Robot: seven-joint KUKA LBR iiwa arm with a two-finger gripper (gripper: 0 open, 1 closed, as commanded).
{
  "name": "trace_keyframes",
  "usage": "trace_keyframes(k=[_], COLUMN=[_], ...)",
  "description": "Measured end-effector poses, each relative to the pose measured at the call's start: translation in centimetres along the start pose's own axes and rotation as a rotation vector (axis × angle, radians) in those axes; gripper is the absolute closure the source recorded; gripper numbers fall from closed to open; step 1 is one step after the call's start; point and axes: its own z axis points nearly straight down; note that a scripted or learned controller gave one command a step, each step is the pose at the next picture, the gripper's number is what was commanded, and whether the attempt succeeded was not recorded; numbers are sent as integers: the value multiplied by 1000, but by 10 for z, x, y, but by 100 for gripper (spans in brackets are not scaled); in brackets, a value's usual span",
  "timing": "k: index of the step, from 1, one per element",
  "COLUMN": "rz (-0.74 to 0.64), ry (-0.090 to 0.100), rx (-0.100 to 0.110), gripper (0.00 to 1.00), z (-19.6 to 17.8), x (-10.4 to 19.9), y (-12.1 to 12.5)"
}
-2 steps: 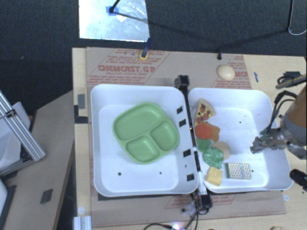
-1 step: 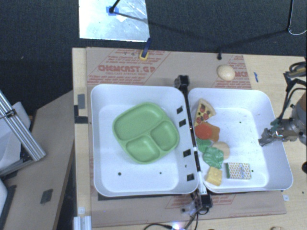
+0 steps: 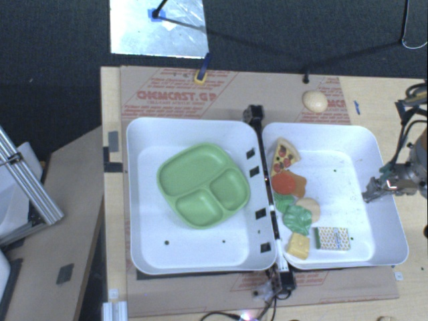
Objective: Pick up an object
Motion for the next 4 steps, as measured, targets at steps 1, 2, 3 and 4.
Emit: trace_keyframes(k=[1,2,3,4], rz=[-5,-6,-5,-2], ry=[2,2,2,1], rx=[-1,0,1,2], gripper=[100,100,100,100], z=[-8,-15,-10,4], x=[45,95,149,169], y=[16,37,50,62])
